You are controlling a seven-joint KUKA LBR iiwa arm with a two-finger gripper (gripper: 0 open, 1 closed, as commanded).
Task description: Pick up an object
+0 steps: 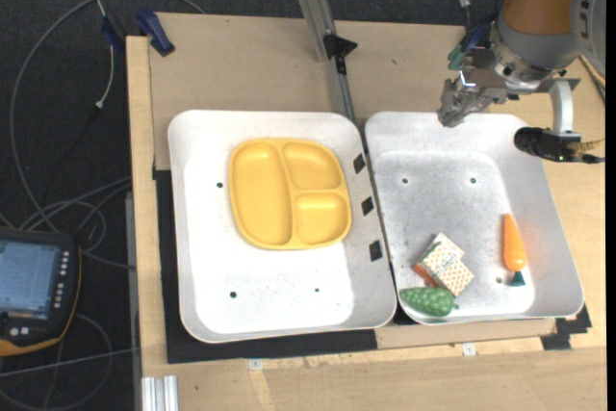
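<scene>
2 shallow white bins sit side by side on the bench. The left bin holds a yellow divided plate with 3 compartments, lying flat in the bin's upper half. The right bin holds 3 small things near its lower edge: a small patterned box, tilted, a green textured item just below it and touching or nearly touching it, and an orange carrot toy lying near the bin's right wall, apart from the other 2. The gripper hangs over the upper rim of the right bin, well apart from all 3 things; whether it is released or clenched cannot be told at this slant.
</scene>
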